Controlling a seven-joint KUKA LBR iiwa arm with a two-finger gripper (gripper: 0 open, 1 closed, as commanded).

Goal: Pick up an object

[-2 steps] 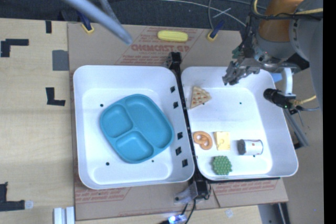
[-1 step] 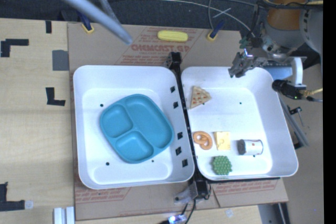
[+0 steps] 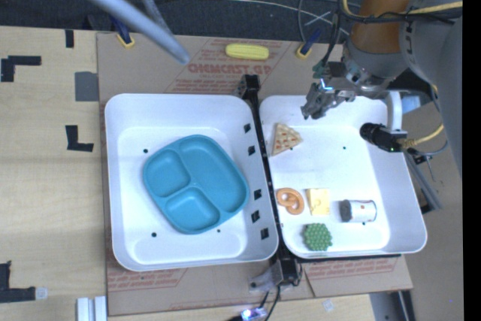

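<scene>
- Above the far edge of the right bin (image 3: 406, 237), at about twelve o'clock of that bin, hangs the gripper (image 3: 316, 107), dark and pointing down and to the left from the grey arm (image 3: 421, 19) with its orange band.
- Whether anything is clamped there, or how the gripper stands, I cannot tell; no object shows inside it.
- Just at five o'clock from the gripper, near but apart from it, lies a triangular waffle-like piece (image 3: 285, 138), tan and gridded, close to the bin's left wall.
- At six o'clock in the same bin, a pretzel (image 3: 289, 200) lies flat, with a pale yellow square block (image 3: 319, 201) just beside it at three o'clock.
- At three o'clock from the block, a small white cylinder with a dark end (image 3: 357, 210) lies on its side.
- At six o'clock from the block, a green bumpy ball-like object (image 3: 317, 237) rests near the bin's near edge.
- In the left bin (image 3: 120, 162), a blue divided plate (image 3: 195, 183) with three compartments sits tilted near the middle, well apart from the gripper.
- Beyond the bins, at twelve o'clock of the divider between them, a yellow banana-like object (image 3: 246, 52) lies on the brown cardboard sheet (image 3: 150, 71) under both bins.
- At three o'clock of the right bin's far half, a black fitting (image 3: 379, 136) on the arm overhangs the bin's floor.
</scene>
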